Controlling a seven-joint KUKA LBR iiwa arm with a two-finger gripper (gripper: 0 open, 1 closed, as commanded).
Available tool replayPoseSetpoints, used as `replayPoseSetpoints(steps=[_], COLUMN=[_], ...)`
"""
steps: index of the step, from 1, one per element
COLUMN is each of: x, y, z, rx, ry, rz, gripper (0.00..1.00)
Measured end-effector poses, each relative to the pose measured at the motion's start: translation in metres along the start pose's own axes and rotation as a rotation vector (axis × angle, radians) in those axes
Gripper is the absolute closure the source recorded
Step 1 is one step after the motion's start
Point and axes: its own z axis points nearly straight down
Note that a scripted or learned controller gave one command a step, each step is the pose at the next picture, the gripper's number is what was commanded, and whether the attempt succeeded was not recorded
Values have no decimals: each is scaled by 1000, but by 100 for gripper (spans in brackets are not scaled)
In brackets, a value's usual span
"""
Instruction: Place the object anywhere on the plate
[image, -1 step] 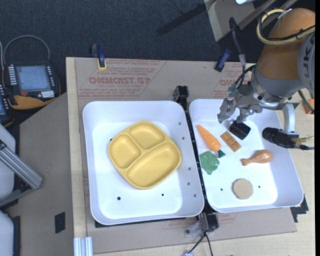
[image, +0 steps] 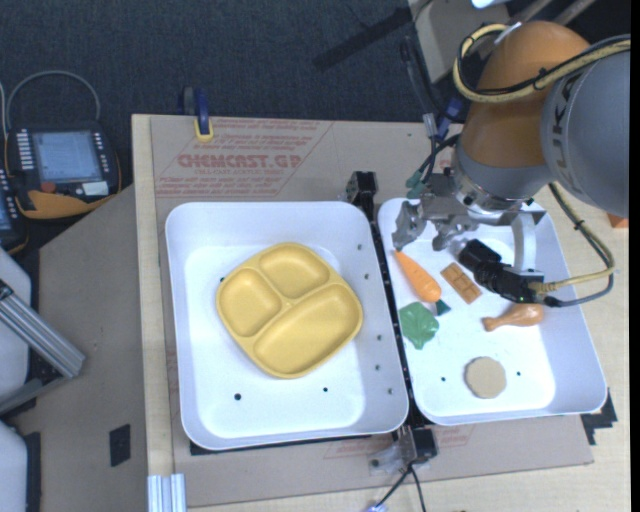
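Carrot lying loose in right bin, beside green piece, cracker, drumstick and round biscuit. Yellow divided plate in left bin (nothing on it). Jaws hovering above carrot, spread apart, holding nothing.

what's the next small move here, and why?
Probably lower the pincer onto the carrot just below it in the right bin. The yellow plate in the left bin holds nothing yet, and the carrot lies nearest.
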Motion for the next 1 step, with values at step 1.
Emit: replayPoseSetpoints(steps=[1], x=[60], y=[-7], z=[10], rx=[1], ry=[0], rz=[0], gripper=[100])
